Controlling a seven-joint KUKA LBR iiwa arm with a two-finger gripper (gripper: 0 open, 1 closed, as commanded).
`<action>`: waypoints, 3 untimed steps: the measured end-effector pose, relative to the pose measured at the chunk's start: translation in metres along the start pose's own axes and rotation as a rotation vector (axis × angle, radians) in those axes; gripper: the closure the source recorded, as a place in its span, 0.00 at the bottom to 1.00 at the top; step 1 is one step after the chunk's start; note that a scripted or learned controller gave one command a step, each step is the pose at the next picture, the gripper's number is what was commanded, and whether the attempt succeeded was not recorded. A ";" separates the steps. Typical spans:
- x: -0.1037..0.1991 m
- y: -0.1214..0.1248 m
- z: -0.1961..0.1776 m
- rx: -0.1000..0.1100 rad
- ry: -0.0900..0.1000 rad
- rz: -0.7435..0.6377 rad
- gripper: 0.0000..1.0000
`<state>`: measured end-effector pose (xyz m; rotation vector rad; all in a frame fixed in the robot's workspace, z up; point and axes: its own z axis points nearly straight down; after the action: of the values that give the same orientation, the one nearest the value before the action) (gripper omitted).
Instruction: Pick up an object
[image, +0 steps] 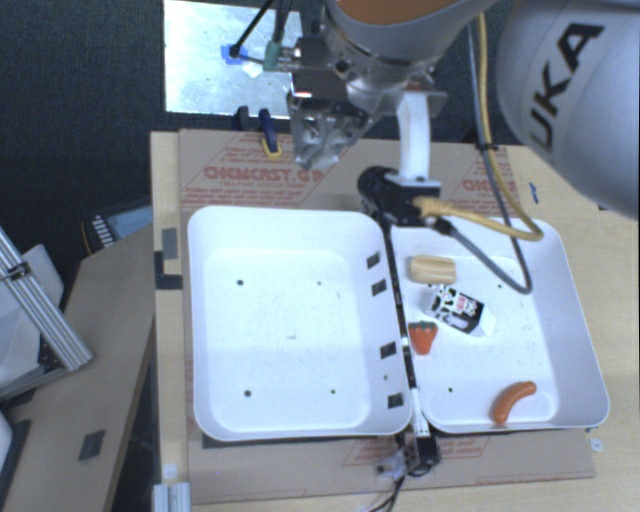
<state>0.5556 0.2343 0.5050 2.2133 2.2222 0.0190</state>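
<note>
My gripper (318, 148) hangs high over the back edge of the left bin (215, 330), with nothing seen between its fingers. In the right bin (575, 330) lie a tan bread roll (432, 268), a small black and white carton (461, 309), a red-orange strawberry-like piece (424, 337) close to the divider, and an orange sausage (512, 400) near the front edge. All of them lie well to the right of and below the gripper.
Both bins rest on a cardboard sheet (240, 165) with red print. A yellow cable (495, 225) arcs over the back of the right bin. A metal frame (35, 300) stands at the far left, off the bench.
</note>
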 end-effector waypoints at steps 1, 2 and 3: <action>-0.127 0.041 -0.033 0.004 -0.008 0.017 1.00; -0.020 0.006 -0.013 0.013 -0.001 -0.011 1.00; -0.037 0.002 -0.031 0.009 -0.003 0.003 1.00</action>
<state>0.5571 0.1972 0.5362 2.2194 2.2218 0.0057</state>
